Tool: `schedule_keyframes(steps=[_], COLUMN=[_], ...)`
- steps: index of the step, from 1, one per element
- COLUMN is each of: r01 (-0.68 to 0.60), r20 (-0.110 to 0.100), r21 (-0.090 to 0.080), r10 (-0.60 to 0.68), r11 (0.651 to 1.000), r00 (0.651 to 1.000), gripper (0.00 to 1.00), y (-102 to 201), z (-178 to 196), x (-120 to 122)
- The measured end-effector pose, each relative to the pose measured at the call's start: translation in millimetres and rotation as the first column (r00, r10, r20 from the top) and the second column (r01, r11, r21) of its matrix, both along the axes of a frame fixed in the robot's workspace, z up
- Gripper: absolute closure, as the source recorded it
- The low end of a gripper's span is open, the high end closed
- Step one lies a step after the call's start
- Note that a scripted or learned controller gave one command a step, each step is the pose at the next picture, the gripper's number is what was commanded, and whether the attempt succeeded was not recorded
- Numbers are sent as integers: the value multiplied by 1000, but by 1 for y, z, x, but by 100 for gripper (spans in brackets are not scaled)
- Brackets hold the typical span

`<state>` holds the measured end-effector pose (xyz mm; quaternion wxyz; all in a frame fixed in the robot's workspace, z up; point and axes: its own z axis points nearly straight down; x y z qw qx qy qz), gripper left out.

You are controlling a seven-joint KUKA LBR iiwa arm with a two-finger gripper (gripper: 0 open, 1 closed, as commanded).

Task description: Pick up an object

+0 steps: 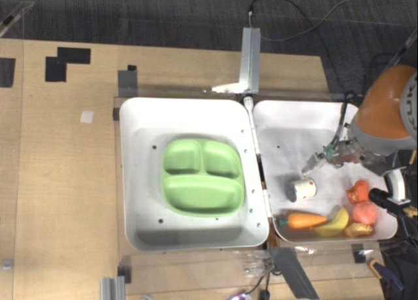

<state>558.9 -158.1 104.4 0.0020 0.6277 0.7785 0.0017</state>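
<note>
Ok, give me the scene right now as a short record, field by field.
arm: reaching in over right bin
gripper: low over the bin floor, above the white cup
held: nothing seen
left bin: green divided tray
right bin front edge: carrot, banana
right bin corner: red and orange toy foods

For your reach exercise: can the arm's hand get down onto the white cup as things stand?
Probably yes. The hand hangs just above and right of the white cup, which lies apart from the carrot, with nothing between them.

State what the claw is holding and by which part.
Nothing is visibly held. The claw hangs over the right bin, just above the white cup, with no object between its fingers.
</note>
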Motion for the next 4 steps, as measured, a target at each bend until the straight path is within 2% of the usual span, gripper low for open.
schedule_keyframes(steps=[1,2,3,4], r01=[46,35,216,145], r20=[12,13,10,16], r21=[-1,-1,3,0], r10=[-46,-35,-216,-145], r11=[999,999,976,989], r00=[999,999,976,989], gripper=[0,0,0,0], y=[62,61,35,55], z=[-15,-15,-16,-15], x=[-40,24,-19,-65])
